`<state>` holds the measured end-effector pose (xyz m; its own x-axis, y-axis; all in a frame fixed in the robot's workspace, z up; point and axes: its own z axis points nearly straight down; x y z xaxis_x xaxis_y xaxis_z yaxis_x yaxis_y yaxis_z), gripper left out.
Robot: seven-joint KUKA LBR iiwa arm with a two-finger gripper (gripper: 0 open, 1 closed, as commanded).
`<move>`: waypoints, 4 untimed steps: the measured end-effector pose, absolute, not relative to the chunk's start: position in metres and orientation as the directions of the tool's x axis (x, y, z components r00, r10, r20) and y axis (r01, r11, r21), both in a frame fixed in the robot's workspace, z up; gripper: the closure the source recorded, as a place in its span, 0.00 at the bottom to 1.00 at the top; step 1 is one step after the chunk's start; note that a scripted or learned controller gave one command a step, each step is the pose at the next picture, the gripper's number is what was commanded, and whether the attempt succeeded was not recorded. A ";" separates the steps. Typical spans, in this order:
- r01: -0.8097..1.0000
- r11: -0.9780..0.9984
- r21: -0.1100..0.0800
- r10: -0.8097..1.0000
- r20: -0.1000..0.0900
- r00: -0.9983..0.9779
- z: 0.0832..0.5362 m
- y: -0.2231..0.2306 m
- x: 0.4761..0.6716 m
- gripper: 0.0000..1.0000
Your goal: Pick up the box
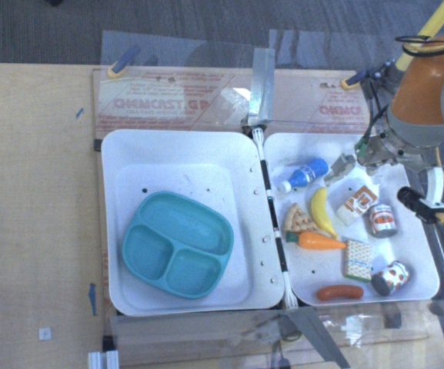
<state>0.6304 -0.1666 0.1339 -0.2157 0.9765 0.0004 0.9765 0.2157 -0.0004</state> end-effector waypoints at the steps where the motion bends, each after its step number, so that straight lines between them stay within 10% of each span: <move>1: 0.946 0.326 -0.001 0.946 0.001 -0.326 0.195 -0.179 0.575 0.00; 2: 0.917 0.398 0.000 0.917 0.001 -0.398 0.139 -0.214 0.523 0.00; 3: 0.903 0.429 0.005 0.903 -0.005 -0.429 0.087 -0.179 0.510 0.00; 4: 0.904 0.428 0.011 0.904 -0.009 -0.428 0.097 -0.179 0.513 1.00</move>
